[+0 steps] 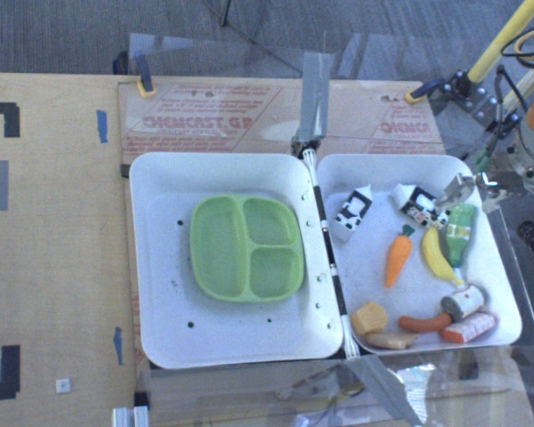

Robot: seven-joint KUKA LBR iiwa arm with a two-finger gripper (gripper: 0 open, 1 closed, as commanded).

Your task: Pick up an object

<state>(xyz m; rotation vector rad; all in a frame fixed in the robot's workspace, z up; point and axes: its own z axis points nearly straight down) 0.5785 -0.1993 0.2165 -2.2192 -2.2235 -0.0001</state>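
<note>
Your gripper [452,191] hangs at the right bin's [507,269] far edge, its state impossible to tell, with the black-and-white toy [417,205] just left of it.

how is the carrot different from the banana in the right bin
The carrot is orange with a green top; the banana is plain yellow. The carrot is straight and tapers to a point at its lower end; the banana curves. The carrot lies nearer the bin's middle; the banana lies beside the green bottle. Both rest in the right bin.
</note>
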